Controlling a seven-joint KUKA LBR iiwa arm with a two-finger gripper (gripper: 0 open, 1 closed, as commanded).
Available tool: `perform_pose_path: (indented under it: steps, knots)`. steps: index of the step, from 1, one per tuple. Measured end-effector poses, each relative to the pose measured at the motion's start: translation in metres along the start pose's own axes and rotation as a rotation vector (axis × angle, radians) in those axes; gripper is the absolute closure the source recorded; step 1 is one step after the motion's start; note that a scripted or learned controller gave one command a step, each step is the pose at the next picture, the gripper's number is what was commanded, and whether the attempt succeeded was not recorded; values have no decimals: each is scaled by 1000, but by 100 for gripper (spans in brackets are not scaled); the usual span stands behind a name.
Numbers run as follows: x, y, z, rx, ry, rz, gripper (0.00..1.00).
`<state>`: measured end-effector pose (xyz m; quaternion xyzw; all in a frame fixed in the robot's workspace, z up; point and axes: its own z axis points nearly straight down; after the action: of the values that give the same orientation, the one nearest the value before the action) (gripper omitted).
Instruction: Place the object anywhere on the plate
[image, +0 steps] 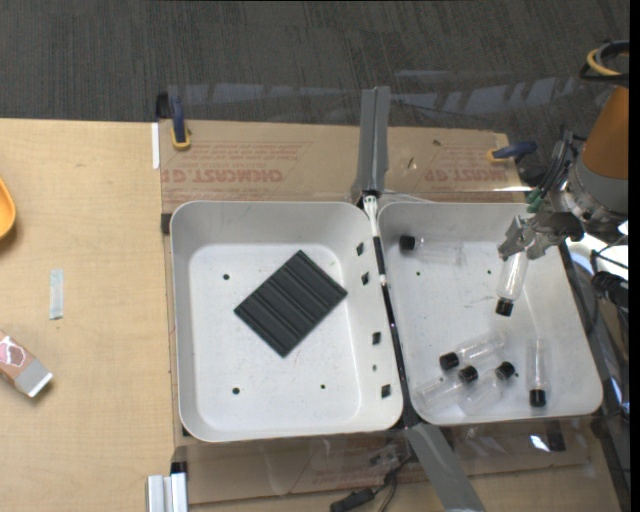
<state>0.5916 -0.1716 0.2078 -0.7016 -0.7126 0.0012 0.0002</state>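
The plate is a dark ribbed square lying turned like a diamond in the left bin. Over the upper right part of the right bin, my gripper is shut on a clear tube. The tube hangs down from the fingers with its black cap at the low end. Several more clear black-capped tubes lie in the right bin: one near the top left, a cluster at the bottom, and one by the right wall.
A raised wall with black clips runs between the two bins. Blue clamps hold the cardboard behind the bins. On the wooden bench to the left lie a small grey strip and a wrapped block.
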Motion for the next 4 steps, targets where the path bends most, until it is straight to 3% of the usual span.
perform_pose_path:
  steps: [1, 2, 3, 4]
  knots:
    - [62, 52, 32, 0, 0, 79, 100]
    - [134, 69, -4, -2, 0, -34, 100]
    - [184, 10, 17, 1, 0, -42, 100]
    - [265, 51, 17, 1, -1, 179, 100]
